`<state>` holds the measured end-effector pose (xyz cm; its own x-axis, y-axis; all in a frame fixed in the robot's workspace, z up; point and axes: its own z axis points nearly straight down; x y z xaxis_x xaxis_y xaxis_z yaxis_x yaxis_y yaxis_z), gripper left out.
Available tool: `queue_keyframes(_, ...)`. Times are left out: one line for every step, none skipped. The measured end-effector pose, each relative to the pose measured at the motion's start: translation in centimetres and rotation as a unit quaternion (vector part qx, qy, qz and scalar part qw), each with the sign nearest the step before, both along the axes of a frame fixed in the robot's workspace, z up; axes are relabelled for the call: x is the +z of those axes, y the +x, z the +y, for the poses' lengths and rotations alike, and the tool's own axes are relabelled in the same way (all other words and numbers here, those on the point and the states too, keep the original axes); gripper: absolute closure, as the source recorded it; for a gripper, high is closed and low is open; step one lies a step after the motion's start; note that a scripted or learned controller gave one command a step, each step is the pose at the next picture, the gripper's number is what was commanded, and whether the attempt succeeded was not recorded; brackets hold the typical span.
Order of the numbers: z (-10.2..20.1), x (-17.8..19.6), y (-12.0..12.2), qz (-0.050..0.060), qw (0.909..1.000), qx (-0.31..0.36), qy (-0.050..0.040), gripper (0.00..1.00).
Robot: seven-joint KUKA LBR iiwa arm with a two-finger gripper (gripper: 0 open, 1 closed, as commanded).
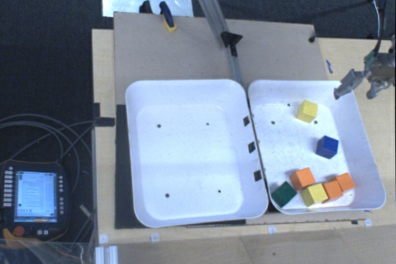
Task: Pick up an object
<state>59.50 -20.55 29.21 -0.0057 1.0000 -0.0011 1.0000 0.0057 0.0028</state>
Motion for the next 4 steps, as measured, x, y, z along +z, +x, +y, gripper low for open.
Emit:
queue_keyframes(0.0,0.0,0.0,0.0,1.0,0.0,-0.0002,0.0)
queue_keyframes(-0.4,-4.3,0.5,0.002,1.0,-0.002,0.0001,0.0)
queue_keyframes(-0.4,-8.4,0.4,0.002,1.0,-0.002,0.0003,0.0)
queue_keyframes(0.5,-14.1,0.2,0.003,1.0,-0.002,0.0008,0.0)
